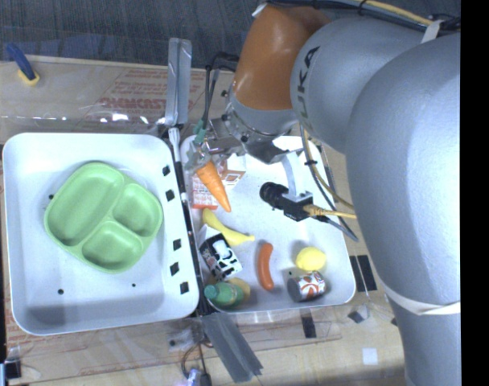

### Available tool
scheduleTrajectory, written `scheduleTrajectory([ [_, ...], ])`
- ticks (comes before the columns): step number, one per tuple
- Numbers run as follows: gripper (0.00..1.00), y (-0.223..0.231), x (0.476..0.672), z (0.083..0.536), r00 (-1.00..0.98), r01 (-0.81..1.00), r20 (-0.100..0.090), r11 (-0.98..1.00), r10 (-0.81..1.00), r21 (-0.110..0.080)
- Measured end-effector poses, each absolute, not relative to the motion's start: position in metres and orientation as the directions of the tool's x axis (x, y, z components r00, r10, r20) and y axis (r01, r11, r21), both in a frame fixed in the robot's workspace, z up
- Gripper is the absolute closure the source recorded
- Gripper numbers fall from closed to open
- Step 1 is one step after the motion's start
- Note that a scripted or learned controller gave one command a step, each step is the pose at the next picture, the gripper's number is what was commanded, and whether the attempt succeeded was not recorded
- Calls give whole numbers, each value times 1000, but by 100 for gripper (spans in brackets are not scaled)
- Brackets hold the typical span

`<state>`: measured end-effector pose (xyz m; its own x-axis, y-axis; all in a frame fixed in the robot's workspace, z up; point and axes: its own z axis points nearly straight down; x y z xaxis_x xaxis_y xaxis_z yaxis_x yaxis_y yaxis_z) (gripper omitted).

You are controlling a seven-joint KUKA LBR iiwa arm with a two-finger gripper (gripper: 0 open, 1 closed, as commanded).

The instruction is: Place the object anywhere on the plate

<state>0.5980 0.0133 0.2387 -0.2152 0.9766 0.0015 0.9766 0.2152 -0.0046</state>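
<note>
Brown board covers the surface (84, 83), printed with faded red lettering, and dark ribbed flooring lies behind it. Two shallow white bins sit side by side on it. The left bin (35, 296) holds a smooth, glossy green plate (104, 215) with three rounded compartments. The right bin (337, 284) holds a tapered orange toy carrot (213, 186), a curved yellow banana (228, 230), a slim orange sausage (265, 265), a round yellow lemon (310, 259), a small printed can (309, 285) and a black-and-white packet (219, 257). The grey arm's gripper (216, 141) hangs over the far left corner of the right bin, just above the carrot; whether it touches it, or how its tips stand, I cannot tell.
</note>
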Motion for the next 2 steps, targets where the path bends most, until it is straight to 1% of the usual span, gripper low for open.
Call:
scheduleTrajectory([
  [1,100,87,593,263,-415,910,0,415,910,-1],
  [2,100,93,579,374,-606,796,-1,606,796,1],
])
